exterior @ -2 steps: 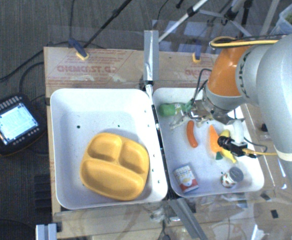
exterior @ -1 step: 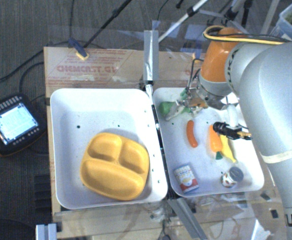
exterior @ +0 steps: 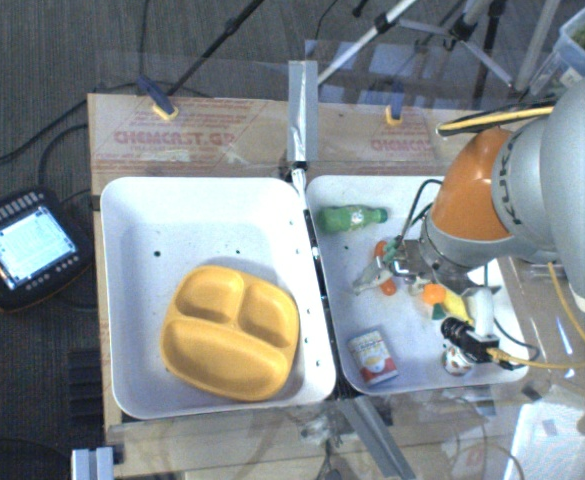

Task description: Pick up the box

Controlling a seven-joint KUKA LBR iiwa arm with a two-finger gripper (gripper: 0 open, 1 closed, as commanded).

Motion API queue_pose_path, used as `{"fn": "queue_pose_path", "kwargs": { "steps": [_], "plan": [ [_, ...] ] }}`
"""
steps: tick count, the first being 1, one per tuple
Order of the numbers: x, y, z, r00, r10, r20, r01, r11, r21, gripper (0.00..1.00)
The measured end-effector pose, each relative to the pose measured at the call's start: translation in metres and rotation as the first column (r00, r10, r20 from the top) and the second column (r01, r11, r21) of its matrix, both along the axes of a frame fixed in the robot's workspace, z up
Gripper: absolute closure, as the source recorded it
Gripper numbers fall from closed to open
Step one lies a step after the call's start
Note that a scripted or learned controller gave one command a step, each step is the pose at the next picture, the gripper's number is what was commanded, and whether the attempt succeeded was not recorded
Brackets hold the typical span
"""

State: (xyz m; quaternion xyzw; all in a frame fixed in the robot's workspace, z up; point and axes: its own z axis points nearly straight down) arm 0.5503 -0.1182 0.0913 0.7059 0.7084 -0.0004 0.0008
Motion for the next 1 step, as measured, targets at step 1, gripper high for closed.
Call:
{"fn": "queue_pose_path", "kwargs": {
  "steps": [1],
  "plan": [
    [0.0706,0.0087,-0.002,0.994,0.112,0.011,-0.112,0.994,-0.003,0.0]
  ]
}}
